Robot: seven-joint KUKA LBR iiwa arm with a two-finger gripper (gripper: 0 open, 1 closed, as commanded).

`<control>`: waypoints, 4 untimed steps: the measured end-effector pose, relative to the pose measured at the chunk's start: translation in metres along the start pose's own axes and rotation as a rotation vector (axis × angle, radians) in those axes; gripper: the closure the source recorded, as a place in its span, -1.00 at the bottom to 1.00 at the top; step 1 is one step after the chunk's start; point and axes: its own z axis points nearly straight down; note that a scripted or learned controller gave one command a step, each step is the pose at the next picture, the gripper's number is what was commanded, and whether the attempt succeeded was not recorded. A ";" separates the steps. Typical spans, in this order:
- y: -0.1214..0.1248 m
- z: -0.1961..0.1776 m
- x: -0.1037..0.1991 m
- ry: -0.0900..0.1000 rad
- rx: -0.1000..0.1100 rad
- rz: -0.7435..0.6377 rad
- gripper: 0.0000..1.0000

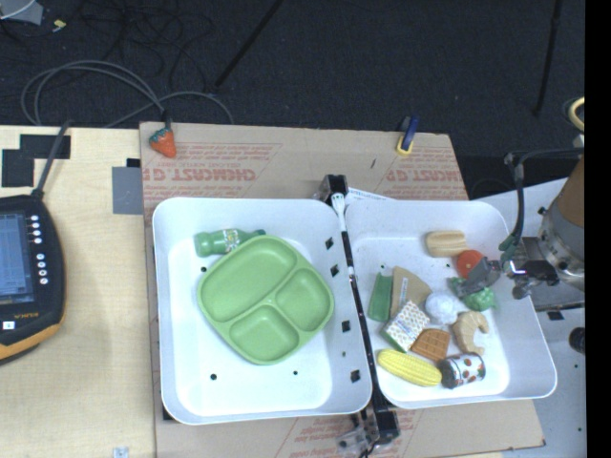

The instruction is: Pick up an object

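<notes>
End effector [489, 277] over right bin [535, 370], beside tomato [468, 260], green tray [264, 299] left.

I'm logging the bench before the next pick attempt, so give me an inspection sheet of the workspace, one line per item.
Surface: two white bins, left bin and right bin, on cardboard.
Job's things: right bin holds corn cob, bread roll, red piece, can, waffle piece.
Clutter: left bin holds green divided plate and green bottle.
Gripper: gripper low at right bin's right side, by the red piece.
Cables: grey cable loops behind bench.
Surroundings: teach pendant at left.
</notes>
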 end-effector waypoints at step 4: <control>0.023 -0.029 0.049 0.002 0.015 0.000 1.00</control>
